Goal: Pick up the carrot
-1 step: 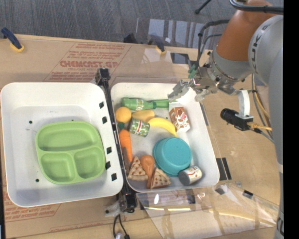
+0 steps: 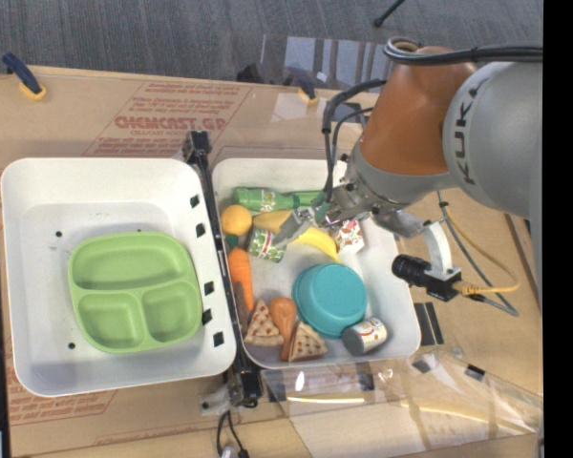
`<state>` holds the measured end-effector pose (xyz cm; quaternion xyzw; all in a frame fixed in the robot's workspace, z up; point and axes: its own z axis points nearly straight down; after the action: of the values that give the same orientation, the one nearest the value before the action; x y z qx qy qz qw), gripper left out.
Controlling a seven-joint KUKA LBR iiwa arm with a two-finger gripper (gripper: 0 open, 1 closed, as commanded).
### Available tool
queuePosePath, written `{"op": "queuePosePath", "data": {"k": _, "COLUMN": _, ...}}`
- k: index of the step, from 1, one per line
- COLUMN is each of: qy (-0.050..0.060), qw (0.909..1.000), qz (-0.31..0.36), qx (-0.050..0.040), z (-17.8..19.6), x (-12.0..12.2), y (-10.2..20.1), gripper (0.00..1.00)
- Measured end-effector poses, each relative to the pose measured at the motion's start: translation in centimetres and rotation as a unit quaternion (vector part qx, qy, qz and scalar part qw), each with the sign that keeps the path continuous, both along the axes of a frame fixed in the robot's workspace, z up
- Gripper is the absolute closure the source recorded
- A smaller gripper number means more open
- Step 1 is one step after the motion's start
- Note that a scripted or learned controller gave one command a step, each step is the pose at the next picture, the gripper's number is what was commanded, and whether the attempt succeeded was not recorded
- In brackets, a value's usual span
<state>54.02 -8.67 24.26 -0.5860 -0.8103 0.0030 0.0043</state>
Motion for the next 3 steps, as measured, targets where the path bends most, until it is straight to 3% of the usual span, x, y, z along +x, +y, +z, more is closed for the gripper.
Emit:
{"op": "queuePosePath", "data": {"k": 1, "qy": 0.002, "qw": 1.0, "qz": 0.007, "qx": 0.0002, "z": -5.3, "x": -6.4, "y": 4.0, "gripper": 0.0}}
{"op": "queuePosePath", "data": {"k": 2, "qy": -0.02, "qw": 0.9973, "qz": 0.071, "qx": 0.0005, "z": -12.6, "x": -5.2, "y": -3.6, "gripper": 0.0}}
{"op": "queuePosePath", "data": {"k": 3, "qy": -0.017, "qw": 0.9998, "qz": 0.015, "qx": -0.0014, "z": -14.3, "x": -5.5, "y": -1.2, "gripper": 0.0}}
